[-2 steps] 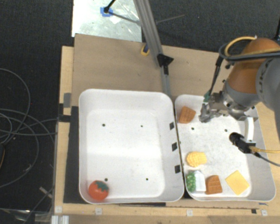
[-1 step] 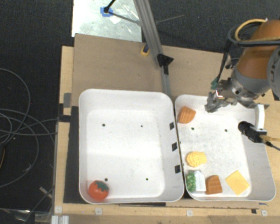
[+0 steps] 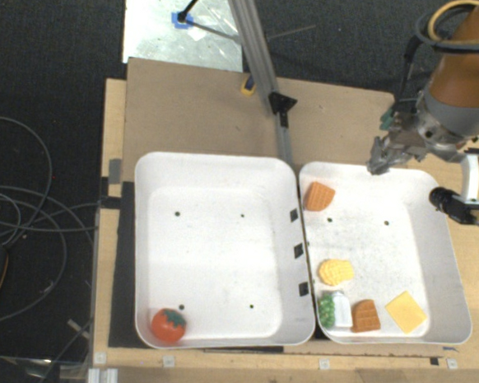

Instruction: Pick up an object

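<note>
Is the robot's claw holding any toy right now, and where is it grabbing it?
No toy is in the gripper. It hangs over the far edge of the right bin, and the toys lie apart from it in the bins.

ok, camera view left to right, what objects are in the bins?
tomato → orange wedge → yellow corn piece → brown waffle piece → yellow cheese slice. The tomato lies in the left bin, the rest in the right bin. I left out the green and white pieces by the divider, which overlap the corn's span.
</note>
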`<action>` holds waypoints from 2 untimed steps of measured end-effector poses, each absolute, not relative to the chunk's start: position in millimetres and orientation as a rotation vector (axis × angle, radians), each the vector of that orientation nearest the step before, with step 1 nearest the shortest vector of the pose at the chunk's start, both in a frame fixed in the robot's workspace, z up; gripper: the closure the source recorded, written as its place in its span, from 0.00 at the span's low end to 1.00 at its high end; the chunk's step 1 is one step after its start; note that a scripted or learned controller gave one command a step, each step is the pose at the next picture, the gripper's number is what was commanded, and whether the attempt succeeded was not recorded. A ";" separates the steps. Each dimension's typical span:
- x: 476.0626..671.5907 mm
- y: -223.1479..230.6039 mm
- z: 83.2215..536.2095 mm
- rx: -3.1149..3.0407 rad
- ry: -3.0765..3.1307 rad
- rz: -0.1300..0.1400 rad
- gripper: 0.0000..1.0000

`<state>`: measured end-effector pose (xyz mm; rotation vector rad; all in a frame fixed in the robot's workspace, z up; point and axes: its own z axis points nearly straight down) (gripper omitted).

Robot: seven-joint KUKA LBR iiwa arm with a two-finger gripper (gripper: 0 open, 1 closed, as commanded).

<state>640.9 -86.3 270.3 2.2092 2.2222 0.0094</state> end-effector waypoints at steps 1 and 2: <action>641.9 -86.2 267.7 2.213 2.226 0.003 1.00; 651.3 -35.2 251.6 2.210 2.233 0.002 1.00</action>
